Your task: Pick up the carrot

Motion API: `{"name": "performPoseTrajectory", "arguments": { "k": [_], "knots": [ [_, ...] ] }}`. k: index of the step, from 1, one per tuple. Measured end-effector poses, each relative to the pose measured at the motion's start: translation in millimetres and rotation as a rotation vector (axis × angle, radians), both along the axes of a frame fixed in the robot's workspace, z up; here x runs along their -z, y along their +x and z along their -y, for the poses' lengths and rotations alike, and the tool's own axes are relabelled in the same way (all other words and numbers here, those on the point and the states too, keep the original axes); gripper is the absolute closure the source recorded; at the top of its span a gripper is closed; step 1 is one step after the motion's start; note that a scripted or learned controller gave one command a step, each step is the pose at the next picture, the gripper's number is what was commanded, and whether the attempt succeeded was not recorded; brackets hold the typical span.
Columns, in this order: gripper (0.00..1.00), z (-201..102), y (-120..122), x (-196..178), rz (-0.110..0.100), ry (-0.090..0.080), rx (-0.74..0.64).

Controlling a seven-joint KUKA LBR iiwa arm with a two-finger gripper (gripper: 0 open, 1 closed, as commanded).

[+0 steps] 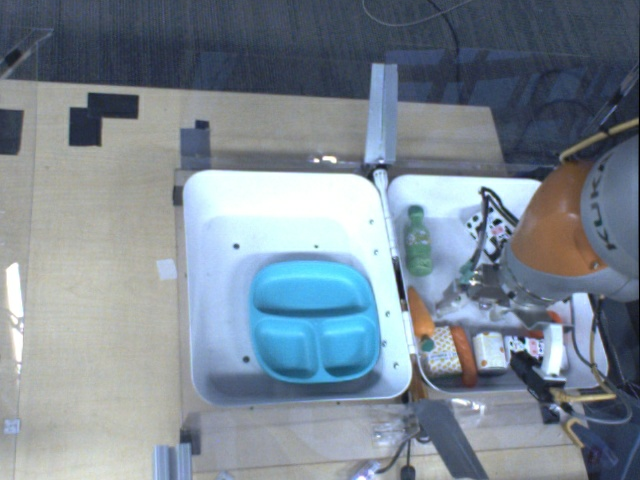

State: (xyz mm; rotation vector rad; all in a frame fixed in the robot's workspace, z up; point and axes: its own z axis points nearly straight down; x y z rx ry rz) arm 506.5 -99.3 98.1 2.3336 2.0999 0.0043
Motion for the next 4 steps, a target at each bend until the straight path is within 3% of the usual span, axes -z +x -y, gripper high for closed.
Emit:
{"name": "performPoseTrajectory", "arguments": {
  "k": [1, 2, 3, 4],
  "knots": [
    [0.00, -77.4, -18.3, -87.1, 0.002, 0.000, 0.023],
    [0.00, -119.7, -18.8, -86.7, 0.001, 0.001, 0.061],
    [1.00, -119.9, -17.2, -97.1, 0.004, 0.002, 0.060],
    [1.00, -92.1, 58.5, -114.0, 0.000, 0.000, 0.126]
  ]
}}
